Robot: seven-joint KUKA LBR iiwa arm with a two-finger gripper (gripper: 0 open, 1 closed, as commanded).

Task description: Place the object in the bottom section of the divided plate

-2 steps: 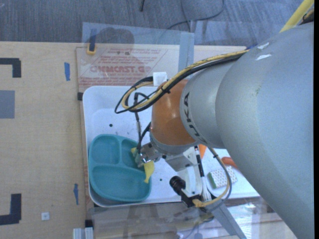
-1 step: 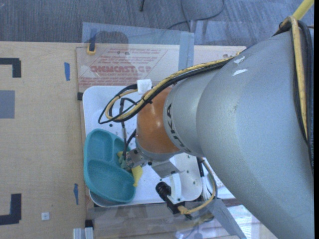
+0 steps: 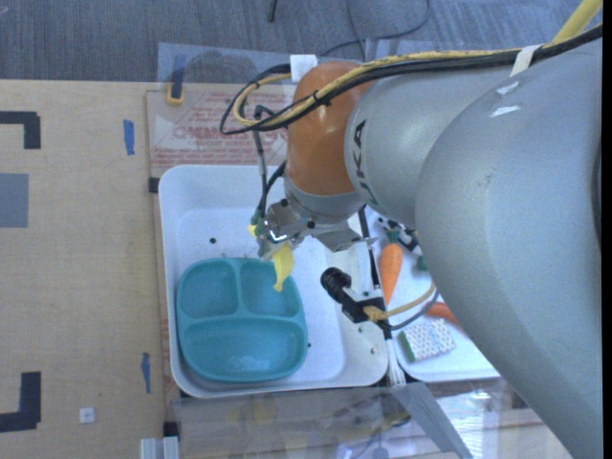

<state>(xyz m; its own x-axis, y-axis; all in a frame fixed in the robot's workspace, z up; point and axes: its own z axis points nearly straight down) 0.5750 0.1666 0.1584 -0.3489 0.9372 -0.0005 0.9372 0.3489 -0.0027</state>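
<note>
Nearest the camera, a teal divided plate (image 3: 239, 328) is seen lying in the left white bin (image 3: 182, 208), its large single section at the near edge and two smaller sections behind it. A small yellow object (image 3: 282, 266) is seen hanging over the plate's far right section, at the rim, pinched between the fingers of the tool (image 3: 277, 240), which is closed on its upper end. Just to the right, a black fitting (image 3: 337, 285) on the arm is seen above the bin's floor. Further right, in the right bin (image 3: 449, 366), an orange carrot (image 3: 390, 266) and a white dotted piece (image 3: 427, 338) are partly covered by the grey arm (image 3: 497, 208). Beyond, the orange band (image 3: 320, 132) and yellow-and-black cables (image 3: 258, 103) are seen, with the wooden worktop (image 3: 76, 256) at left marked by blue tape (image 3: 128, 137).
</note>
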